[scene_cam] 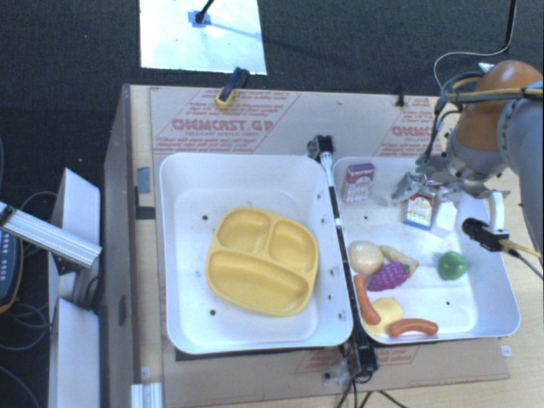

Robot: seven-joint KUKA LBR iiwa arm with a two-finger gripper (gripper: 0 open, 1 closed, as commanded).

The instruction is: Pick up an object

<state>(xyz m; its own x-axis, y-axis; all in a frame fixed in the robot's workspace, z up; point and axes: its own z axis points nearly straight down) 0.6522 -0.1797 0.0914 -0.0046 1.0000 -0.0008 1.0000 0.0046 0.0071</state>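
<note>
A grey KUKA arm [518,134] wears a rounded orange band [497,92] above its wrist. Thin cables loop beside the band. Below it sits a metallic silver gripper [425,187], with a black cylindrical fitting to its right.

Glossy yellow plastic tray [262,260], smooth white plastic bins [183,228], matt printed cardboard sheet [255,117] beneath.

Arm [510,117] cut off at right edge
</note>
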